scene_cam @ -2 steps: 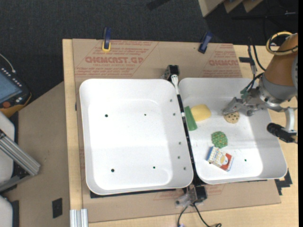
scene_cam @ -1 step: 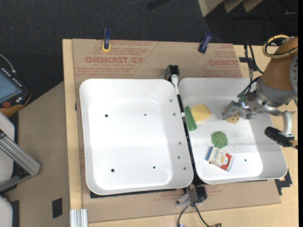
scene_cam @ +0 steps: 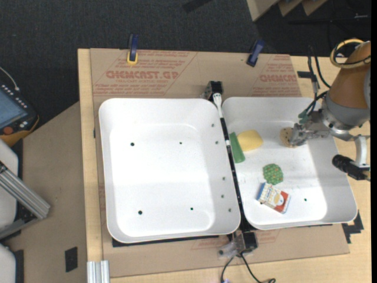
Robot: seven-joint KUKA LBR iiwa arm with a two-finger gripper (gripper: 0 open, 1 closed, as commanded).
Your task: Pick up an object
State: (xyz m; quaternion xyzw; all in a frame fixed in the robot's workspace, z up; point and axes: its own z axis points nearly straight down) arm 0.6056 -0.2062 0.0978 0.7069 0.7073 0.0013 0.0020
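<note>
Tan, round cookie-like object lies beside the tool; its grip state is unclear.

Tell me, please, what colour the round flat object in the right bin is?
Green, with a speckled look; the round flat object lies in the right bin, seen in the camera view.

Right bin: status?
Tool down in right bin, at a small tan item; grasp unconfirmed. Sponge, green disc, carton lie apart, nothing blocking.

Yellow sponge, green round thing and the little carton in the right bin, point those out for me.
yellow sponge [scene_cam: 250, 140], camera view, middle of its top.
green round thing [scene_cam: 272, 173], camera view, its centre.
little carton [scene_cam: 274, 198], camera view, its printed face.
</note>
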